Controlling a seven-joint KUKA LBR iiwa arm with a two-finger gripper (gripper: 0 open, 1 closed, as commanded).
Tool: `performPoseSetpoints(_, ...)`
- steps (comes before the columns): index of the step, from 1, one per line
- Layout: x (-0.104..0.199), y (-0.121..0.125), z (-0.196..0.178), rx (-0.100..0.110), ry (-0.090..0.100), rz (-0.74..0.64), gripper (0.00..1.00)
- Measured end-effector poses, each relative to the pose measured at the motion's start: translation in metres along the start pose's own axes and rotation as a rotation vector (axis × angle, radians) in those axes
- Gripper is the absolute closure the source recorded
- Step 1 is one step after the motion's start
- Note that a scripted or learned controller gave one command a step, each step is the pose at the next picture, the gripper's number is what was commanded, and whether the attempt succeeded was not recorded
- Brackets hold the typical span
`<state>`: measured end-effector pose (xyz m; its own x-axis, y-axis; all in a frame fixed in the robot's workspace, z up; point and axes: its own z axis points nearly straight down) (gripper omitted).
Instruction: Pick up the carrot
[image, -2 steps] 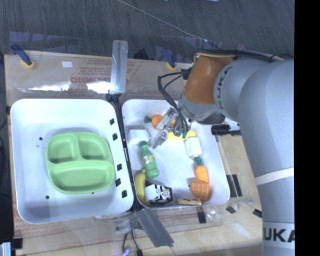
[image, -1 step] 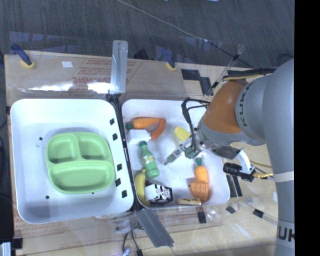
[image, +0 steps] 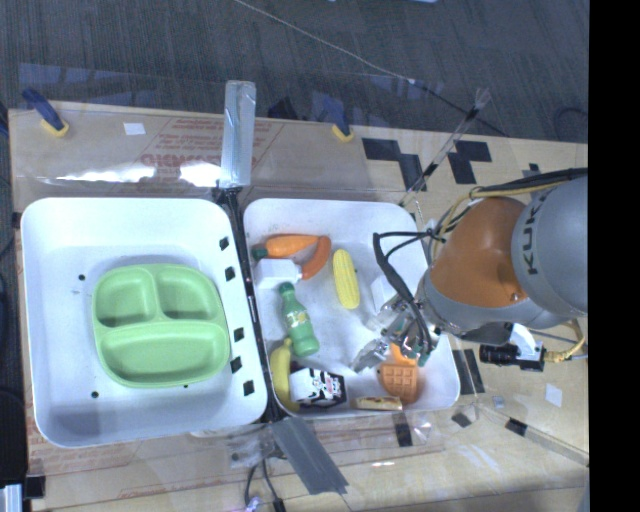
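Observation:
The carrot (image: 290, 245), orange with a green stub at its left end, lies flat near the back left of the right bin (image: 300, 212). Touching its right end is a curved orange-brown sausage (image: 318, 256). My gripper (image: 396, 340) hangs low over the front right part of the same bin, well to the right of the carrot and in front of it. It sits just above a brown waffle (image: 399, 379), and the arm's wrist hides what is directly beneath it.
The right bin also holds a yellow corn cob (image: 345, 278), a green bottle (image: 298, 320), a banana (image: 281, 368), a black-and-white carton (image: 318, 386) and a tan piece (image: 378, 403). A green divided plate (image: 158, 325) sits in the left bin (image: 60, 230).

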<state>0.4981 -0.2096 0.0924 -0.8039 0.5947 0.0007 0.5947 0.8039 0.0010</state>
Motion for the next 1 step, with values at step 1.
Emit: performPoseSetpoints(1, -0.0007, 0.0018, -0.0104, -0.001, -0.001, -0.005, 1.0)
